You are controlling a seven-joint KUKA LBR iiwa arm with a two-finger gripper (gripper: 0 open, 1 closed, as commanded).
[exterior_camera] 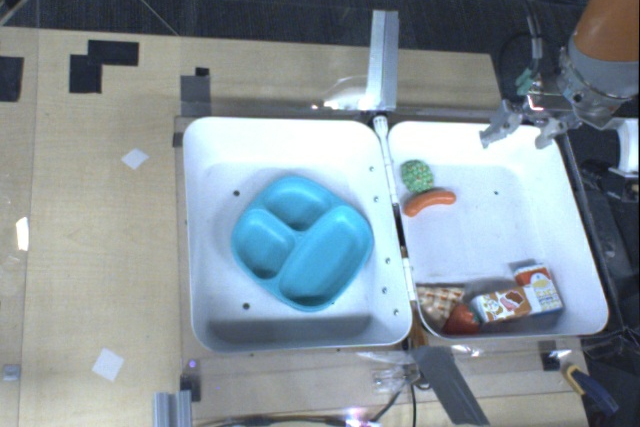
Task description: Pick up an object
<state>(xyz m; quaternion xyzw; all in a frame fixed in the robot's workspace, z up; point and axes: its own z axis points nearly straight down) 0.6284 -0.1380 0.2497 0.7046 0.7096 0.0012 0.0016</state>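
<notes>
White right bin holds an orange sausage toy (centre frame) beside a green toy. Jaws hang open and empty, upper right. Approach step; next, descend over one item.

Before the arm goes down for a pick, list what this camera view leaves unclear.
- Arm: cut off by the top and right edges of the camera view above its orange band.
- Carton print: too small to read.
- Red item at the right bin's near wall: partly covered by the carton and the waffle-patterned piece, so its kind is unclear.
- Green toy: too small and blurred to identify.
</notes>
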